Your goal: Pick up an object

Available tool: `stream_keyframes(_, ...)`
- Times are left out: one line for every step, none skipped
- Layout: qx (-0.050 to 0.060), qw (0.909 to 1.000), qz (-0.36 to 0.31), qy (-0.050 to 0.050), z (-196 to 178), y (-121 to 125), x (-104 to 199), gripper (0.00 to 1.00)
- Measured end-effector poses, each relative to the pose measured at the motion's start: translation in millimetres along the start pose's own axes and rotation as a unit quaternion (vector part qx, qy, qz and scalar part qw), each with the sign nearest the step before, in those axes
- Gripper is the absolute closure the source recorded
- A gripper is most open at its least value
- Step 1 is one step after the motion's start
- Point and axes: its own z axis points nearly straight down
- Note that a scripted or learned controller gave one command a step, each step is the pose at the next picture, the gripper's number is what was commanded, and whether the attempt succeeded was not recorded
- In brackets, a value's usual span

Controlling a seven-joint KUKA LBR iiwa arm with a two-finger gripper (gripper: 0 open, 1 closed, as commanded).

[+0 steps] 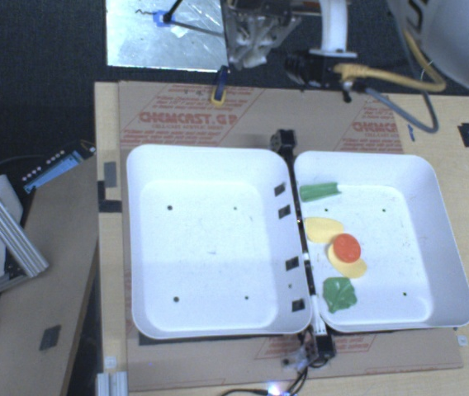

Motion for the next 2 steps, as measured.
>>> stream_keyframes(0.001, 1.0, 0.0, 0.0, -0.6, -43.1, 19.1, 1.0)
stream_keyframes(-0.001, 1.0, 0.004, -0.001, 1.1, 34.9, 4.3, 1.0)
